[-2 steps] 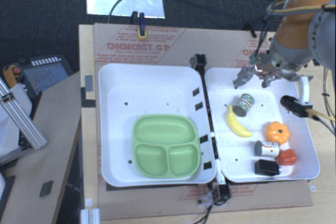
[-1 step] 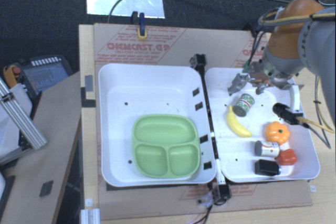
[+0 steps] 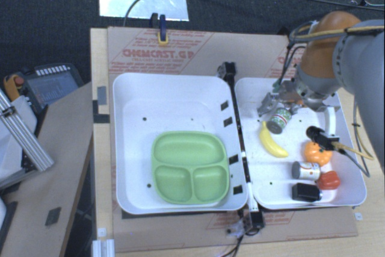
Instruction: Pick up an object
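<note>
My gripper (image 3: 278,106) hangs over the back part of the right bin (image 3: 252,88), reaching in from the right. Directly under it is a small can (image 3: 278,121) with a green and white label, tilted, its pale end facing the camera. The can touches or nearly touches the gripper's tip, and the view does not show whether it is gripped. A yellow banana (image 3: 272,141) lies just in front of the can on the bin floor.
Near the right bin's front right corner lie an orange fruit (image 3: 317,154), a small silver cylinder (image 3: 305,170), a red object (image 3: 328,180) and a black block (image 3: 305,192). In the left bin (image 3: 132,99) a green divided plate (image 3: 189,167) sits at the front.
</note>
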`<state>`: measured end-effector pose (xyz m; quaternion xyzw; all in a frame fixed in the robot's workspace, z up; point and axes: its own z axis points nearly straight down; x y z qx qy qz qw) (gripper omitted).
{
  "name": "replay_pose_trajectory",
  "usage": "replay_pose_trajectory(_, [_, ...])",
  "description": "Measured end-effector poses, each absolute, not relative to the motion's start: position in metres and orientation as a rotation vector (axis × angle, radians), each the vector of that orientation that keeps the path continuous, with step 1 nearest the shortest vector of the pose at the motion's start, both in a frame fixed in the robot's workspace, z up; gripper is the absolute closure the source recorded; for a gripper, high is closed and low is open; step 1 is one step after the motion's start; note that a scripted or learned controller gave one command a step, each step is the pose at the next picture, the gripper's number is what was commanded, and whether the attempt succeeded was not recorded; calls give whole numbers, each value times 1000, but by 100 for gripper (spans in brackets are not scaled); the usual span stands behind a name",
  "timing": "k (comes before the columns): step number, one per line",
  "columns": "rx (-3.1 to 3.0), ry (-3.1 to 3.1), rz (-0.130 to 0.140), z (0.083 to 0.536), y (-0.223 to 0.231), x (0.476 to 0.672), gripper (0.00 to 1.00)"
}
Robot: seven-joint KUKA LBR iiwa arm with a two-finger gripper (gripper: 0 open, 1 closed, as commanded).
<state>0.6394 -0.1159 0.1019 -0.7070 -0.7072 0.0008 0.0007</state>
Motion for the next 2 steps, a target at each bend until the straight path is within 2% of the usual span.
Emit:
replay_pose_trajectory(1, [-2223, -2225, -4, 115, -116, 641, 100])
replay_pose_trajectory(2, [-2222, -2230, -7, 168, -119, 653, 100])
